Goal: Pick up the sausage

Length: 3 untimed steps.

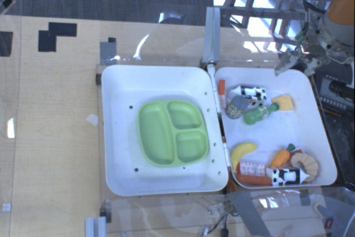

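The two-finger gripper (292, 61) hangs at the top right, over the far rim of the right-hand shallow white bin (316, 119); whether it is open or closed cannot be told, and nothing shows in its grasp. Behind it the grey arm with its orange band (339, 8) reaches in from the right. The reddish-orange toy sausage (252, 179) lies well apart from the gripper, against the near wall of that same bin, just beside a yellow toy banana (242, 151). A green toy bottle (259, 115) and a small orange toy carrot (282, 157) also lie in this bin. The left-hand shallow white bin (119, 119) holds a pale green three-compartment plastic tray (173, 132).
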{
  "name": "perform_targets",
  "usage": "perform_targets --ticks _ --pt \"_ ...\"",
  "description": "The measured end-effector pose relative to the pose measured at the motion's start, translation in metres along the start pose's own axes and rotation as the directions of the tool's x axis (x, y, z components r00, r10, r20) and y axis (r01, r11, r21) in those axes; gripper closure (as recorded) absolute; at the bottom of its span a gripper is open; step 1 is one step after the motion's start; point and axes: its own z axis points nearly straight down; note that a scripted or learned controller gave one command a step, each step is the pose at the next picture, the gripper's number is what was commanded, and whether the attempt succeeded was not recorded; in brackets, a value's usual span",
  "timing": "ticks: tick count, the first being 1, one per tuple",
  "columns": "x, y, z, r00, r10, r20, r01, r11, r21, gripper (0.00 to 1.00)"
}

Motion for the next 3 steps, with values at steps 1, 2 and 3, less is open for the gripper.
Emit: perform_targets --ticks 1,2,3 --pt "0.087 0.024 0.069 0.998 0.064 -0.001 -0.064 0.998 0.0 0.0" --pt "0.072 0.025 0.15 0.999 -0.033 0.0 0.033 0.999 -0.004 0.0" --pt "0.073 0.015 0.165 0.981 -0.193 0.001 0.193 0.981 -0.006 0.0"
